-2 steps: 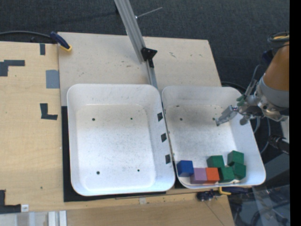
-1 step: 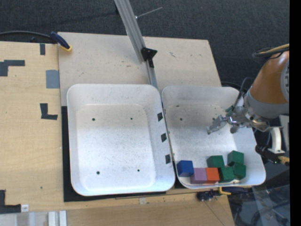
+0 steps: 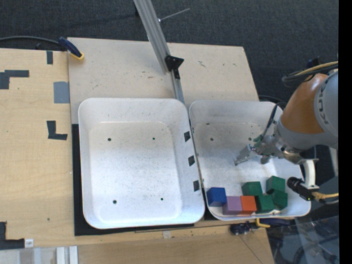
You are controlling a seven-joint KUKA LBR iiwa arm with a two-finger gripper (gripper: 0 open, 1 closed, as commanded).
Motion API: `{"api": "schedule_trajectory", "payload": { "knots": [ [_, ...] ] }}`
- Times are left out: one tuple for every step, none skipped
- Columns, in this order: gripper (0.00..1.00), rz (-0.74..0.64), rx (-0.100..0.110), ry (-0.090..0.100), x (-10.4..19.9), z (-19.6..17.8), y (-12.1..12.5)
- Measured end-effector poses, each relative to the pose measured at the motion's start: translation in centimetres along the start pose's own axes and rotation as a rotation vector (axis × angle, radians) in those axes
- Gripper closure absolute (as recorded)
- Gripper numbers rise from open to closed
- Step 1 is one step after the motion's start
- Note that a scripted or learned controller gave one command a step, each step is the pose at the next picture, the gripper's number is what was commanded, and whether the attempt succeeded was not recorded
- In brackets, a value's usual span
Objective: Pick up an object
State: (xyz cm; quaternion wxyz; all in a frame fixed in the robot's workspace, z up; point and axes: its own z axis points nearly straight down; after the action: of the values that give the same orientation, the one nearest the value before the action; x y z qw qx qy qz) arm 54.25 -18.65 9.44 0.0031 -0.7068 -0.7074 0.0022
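My gripper (image 3: 246,155) hangs over the right bin (image 3: 220,114), above the block cluster; I cannot tell its finger state. The blocks lie along this bin's near wall: blue block (image 3: 216,196), purple block (image 3: 235,204), orange block (image 3: 248,203), green blocks (image 3: 267,194). Judged light, rigid, smooth-faced and not fragile. Recommended hold: opposite flat faces of the blue block, the most exposed one.

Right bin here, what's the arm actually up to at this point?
The grey arm with the orange band reaches in from the right, its gripper low over the middle of the right bin, with nothing visibly between its fingers. The blocks sit apart from it, along the bin's near edge: a blue block, a purple block, an orange block and several green blocks. No pick has happened yet.
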Motion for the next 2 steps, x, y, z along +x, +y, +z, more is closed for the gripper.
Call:
{"api": "schedule_trajectory", "payload": {
  "knots": [
    [1.0,-0.001,-0.005,0.0,0.1,-1.3,0.2],
    [1.0,0.0,-0.011,-0.003,-0.5,-6.9,1.0]
  ]
}}
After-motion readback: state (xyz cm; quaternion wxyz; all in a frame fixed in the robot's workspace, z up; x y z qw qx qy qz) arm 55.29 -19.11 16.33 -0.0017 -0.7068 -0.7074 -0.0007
